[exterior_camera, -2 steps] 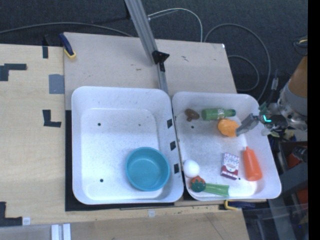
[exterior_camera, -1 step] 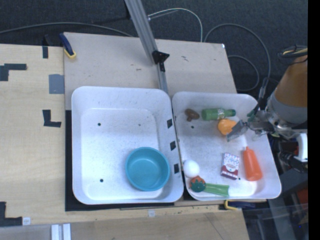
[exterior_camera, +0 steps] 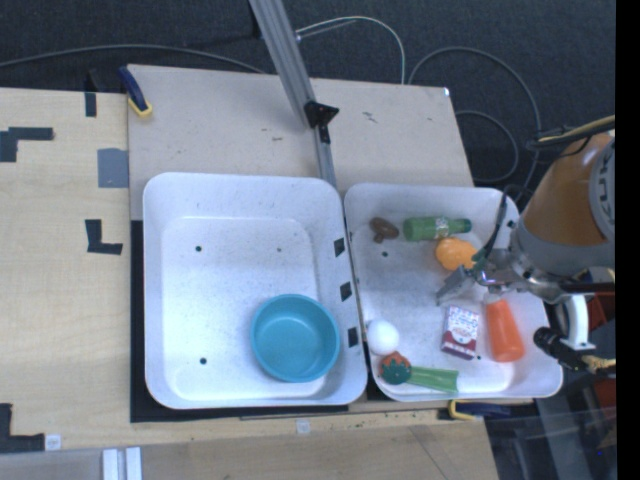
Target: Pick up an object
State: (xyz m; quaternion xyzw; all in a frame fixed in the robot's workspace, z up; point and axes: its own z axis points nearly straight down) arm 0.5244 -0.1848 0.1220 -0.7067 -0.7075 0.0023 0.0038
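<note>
My gripper (exterior_camera: 462, 280) hangs over the right bin (exterior_camera: 420, 298), open, with nothing between its fingers. It sits just below an orange ball (exterior_camera: 455, 253) and just above a red and white box (exterior_camera: 461, 331). An orange cylinder (exterior_camera: 503, 330) lies right of the box. A green bottle (exterior_camera: 435, 228) and a small brown piece (exterior_camera: 384, 229) lie along the bin's far side. Near the front wall rest a white ball (exterior_camera: 382, 334), a teal and red toy (exterior_camera: 395, 368) and a green stick (exterior_camera: 433, 377).
The left bin (exterior_camera: 200, 268) holds a blue bowl (exterior_camera: 294, 337) at its front right. A grey pole (exterior_camera: 290, 58) slants over the bench behind the bins. The arm's orange band (exterior_camera: 570, 208) looms over the right bin's right edge.
</note>
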